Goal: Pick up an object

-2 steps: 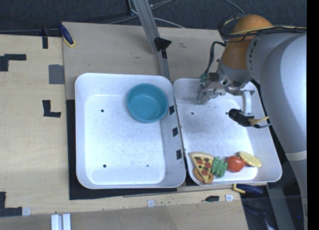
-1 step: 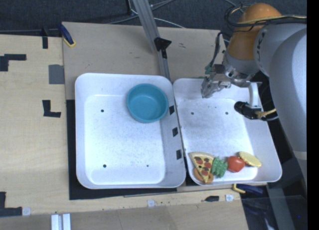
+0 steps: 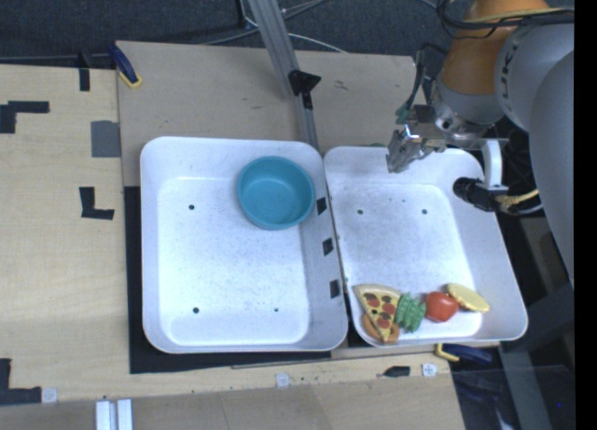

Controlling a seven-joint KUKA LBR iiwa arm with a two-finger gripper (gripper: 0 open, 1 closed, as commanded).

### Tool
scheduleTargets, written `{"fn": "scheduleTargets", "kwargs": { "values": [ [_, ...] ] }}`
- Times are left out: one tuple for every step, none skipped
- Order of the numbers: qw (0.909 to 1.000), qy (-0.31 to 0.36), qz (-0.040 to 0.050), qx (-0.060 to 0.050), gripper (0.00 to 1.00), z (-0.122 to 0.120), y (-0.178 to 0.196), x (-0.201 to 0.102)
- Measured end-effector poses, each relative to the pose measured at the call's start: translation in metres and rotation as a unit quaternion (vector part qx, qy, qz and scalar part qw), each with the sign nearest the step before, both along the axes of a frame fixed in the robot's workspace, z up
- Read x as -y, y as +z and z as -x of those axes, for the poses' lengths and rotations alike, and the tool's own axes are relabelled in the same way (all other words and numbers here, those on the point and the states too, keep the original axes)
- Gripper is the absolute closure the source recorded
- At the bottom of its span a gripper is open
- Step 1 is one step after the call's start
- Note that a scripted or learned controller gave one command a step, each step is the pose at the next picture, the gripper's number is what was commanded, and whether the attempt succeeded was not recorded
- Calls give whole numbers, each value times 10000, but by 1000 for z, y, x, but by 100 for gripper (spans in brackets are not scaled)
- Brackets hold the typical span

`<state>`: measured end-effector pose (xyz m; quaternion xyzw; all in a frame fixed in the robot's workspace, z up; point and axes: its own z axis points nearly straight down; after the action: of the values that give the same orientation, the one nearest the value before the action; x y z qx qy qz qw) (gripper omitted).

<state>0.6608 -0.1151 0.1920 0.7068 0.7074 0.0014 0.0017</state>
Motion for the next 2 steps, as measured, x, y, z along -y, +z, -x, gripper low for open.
{"fn": "scheduleTargets", "kwargs": {
  "values": [
    [10000,-2,0,-6,100,2,42,0],
    [10000,-2,-2,-12,100,2,68,0]
  ]
}}
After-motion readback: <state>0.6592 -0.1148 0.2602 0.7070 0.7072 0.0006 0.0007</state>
